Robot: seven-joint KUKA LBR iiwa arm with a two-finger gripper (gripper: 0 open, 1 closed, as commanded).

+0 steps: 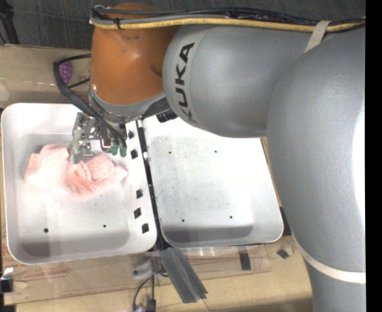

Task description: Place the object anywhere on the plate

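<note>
White bins [21, 239] on wooden bench [21, 70]

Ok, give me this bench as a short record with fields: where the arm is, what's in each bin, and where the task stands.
arm: grey with orange band, reaching in from the right over the left bin
gripper: low over the left bin, at the upper edge of the pink cloth
left bin: holds a crumpled pink and white cloth near its upper middle
right bin: white floor with dark specks
plate: cannot tell which item it is
task state: cloth lies in the left bin
</note>
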